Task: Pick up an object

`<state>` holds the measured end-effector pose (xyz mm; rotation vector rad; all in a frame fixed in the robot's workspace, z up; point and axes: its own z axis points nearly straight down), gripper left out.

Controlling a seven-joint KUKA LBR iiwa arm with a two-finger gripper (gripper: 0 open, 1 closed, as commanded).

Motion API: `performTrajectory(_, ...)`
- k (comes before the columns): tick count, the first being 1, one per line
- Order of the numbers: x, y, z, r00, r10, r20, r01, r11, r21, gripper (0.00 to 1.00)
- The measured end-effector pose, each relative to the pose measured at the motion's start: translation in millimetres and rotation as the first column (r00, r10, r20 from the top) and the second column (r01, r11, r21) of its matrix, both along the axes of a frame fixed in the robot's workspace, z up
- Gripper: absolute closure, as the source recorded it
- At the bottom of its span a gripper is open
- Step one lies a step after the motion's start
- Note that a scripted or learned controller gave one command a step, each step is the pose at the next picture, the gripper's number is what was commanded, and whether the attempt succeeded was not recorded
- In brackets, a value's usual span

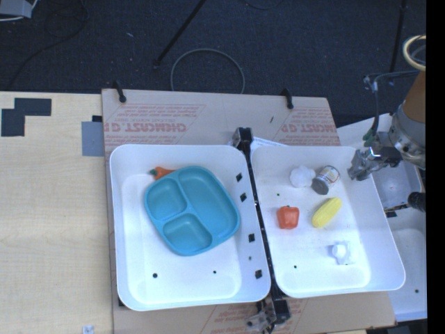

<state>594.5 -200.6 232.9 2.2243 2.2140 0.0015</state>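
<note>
The right bin [379,218] holds a red pepper [288,216], a yellow corn cob [327,212], a small metal can [325,179] lying on its side, a pale round item [301,177] and a small white piece [340,252]. My gripper [360,165] hangs at the bin's upper right edge, just right of the can and apart from it. Nothing shows between its tips. The grey arm [410,127] comes in from the right above it.
The left bin [128,256] carries a blue divided plate [190,209] with a small orange item [160,172] poking out at its far left corner. A black clip strip [254,214] runs between the bins. Cardboard [174,120] lies behind them.
</note>
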Motion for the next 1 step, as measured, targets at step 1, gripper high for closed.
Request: performTrajectory(1, 0.6, -0.7, 35.0, 1.000, 0.007, -0.001, -0.007, 1.000, 0.001, 1.00)
